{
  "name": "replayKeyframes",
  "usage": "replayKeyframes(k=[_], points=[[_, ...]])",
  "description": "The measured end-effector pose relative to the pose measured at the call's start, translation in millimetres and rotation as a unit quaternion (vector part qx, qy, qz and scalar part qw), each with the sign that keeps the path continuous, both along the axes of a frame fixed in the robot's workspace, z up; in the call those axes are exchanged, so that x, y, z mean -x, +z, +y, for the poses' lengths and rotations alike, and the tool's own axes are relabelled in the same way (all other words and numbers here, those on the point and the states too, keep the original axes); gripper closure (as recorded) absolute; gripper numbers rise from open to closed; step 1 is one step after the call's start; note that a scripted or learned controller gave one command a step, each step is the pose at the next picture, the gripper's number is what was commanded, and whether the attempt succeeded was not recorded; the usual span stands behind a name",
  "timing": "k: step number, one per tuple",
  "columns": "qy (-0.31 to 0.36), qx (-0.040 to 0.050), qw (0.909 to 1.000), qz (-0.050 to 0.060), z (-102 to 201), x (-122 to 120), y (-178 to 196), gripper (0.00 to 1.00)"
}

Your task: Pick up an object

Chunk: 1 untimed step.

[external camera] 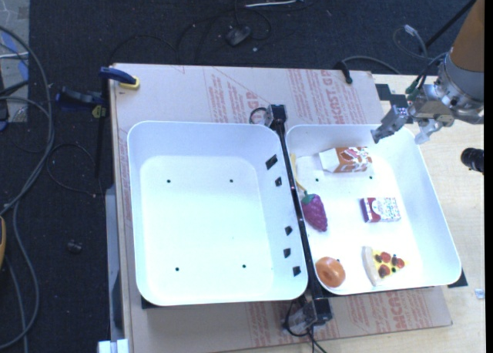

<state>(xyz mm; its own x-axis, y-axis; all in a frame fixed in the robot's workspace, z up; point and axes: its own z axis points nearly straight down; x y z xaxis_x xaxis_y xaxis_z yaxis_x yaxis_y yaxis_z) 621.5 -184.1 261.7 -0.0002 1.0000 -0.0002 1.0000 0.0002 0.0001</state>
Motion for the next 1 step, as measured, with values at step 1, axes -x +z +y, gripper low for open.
replayKeyframes(k=[1], points=[[0.001,-0.0012,1.0,0.004,28.3,-7.7,-97.1,0.0]])
